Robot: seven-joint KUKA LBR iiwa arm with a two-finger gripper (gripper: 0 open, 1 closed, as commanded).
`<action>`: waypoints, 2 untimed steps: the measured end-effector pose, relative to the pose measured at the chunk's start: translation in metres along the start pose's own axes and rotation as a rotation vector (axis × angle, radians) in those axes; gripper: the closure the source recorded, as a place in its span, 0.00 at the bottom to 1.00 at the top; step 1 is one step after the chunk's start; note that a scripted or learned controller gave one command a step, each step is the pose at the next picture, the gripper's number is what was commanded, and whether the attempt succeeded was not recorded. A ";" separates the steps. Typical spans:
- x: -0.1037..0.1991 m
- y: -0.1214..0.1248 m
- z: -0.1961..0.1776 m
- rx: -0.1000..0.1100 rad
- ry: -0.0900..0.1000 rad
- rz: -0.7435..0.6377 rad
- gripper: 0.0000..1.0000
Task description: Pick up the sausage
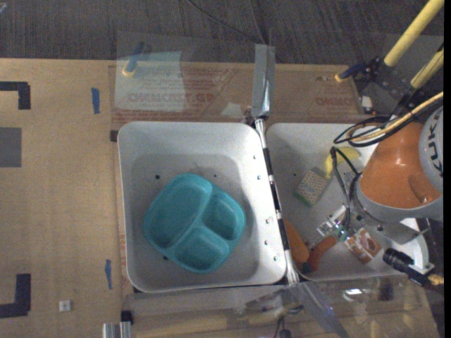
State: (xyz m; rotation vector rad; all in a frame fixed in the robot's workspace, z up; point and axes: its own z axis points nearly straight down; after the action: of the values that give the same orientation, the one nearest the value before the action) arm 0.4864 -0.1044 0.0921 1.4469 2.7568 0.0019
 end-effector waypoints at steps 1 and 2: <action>0.021 0.010 -0.093 0.013 0.022 0.016 0.00; 0.052 0.031 -0.094 0.012 0.025 -0.117 0.00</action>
State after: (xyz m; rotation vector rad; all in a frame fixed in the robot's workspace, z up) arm 0.4801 -0.0428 0.1848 1.2940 2.8620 0.0009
